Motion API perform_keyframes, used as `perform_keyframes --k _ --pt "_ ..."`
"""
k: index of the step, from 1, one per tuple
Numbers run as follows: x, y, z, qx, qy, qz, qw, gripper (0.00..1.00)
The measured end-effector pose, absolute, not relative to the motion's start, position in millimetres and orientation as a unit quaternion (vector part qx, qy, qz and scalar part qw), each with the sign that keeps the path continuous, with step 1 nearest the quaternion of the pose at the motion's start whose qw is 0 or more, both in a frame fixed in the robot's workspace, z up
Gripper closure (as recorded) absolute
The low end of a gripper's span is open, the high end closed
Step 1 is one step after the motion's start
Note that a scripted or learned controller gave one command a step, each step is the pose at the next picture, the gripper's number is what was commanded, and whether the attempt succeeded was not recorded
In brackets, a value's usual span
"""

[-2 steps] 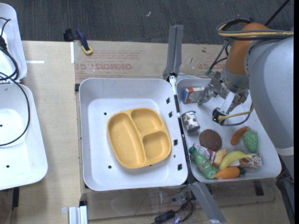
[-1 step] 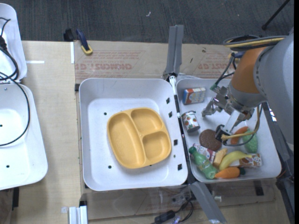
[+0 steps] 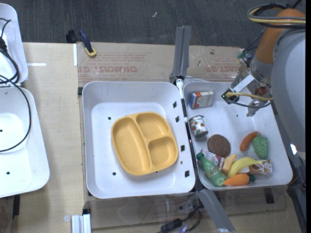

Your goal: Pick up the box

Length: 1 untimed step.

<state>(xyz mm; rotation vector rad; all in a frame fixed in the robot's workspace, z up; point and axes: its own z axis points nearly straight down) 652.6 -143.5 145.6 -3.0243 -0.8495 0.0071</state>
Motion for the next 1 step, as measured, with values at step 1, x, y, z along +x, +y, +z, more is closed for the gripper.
perform_keyframes --k 1 --pt "639.0 -193.0 160.4 -0.985 -0.174 0.0030 0.000 0.00"
